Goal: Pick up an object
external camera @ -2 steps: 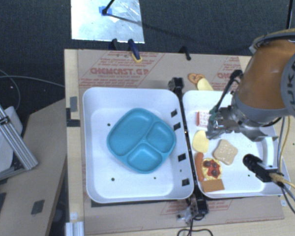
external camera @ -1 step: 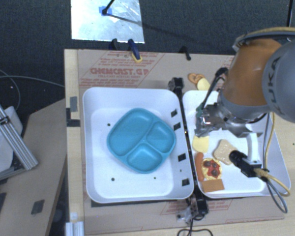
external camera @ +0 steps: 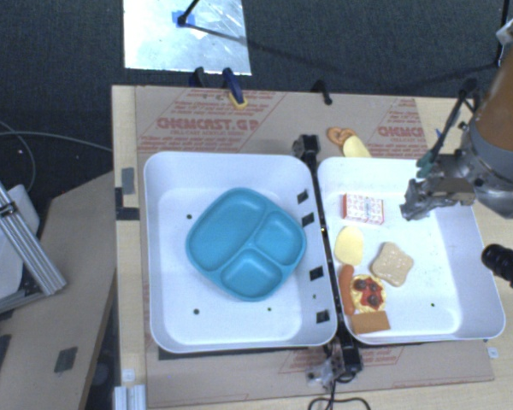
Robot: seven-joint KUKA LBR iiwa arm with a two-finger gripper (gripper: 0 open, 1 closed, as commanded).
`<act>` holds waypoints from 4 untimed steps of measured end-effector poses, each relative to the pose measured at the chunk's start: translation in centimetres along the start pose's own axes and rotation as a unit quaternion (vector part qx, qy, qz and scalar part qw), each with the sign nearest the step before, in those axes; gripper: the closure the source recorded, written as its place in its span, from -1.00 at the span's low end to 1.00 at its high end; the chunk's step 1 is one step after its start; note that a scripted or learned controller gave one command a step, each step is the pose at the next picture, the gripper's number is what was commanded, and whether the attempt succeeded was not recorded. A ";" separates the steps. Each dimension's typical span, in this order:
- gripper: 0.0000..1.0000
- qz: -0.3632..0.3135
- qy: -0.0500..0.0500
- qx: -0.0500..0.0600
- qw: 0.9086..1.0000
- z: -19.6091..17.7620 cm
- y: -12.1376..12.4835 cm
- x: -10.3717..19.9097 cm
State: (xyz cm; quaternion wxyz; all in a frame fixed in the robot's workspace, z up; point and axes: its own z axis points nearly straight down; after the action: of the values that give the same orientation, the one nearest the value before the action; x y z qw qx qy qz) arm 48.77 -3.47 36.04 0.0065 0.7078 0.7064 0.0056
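Pincer (external camera: pixel 416 202): above right bin, grip state unclear, nothing visibly held.
Pizza slice: toy plastic (external camera: pixel 368 294), nearest bin edge; light, rigid, slick.
Toast: tan plastic slice (external camera: pixel 392 264), beyond; grasp across edges.
Wafer: pink-checked square (external camera: pixel 362 208), beside pincer.
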 end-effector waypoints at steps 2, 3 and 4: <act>1.00 -0.007 0.002 0.011 1.000 10.4 -0.4 8.0; 1.00 -0.001 0.001 0.008 1.000 11.4 -0.3 5.3; 1.00 -0.006 0.002 0.008 1.000 11.1 -0.3 10.7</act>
State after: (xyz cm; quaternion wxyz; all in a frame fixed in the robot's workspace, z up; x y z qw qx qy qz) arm 48.65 7.22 24.94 -0.0002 0.7037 0.7105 0.0013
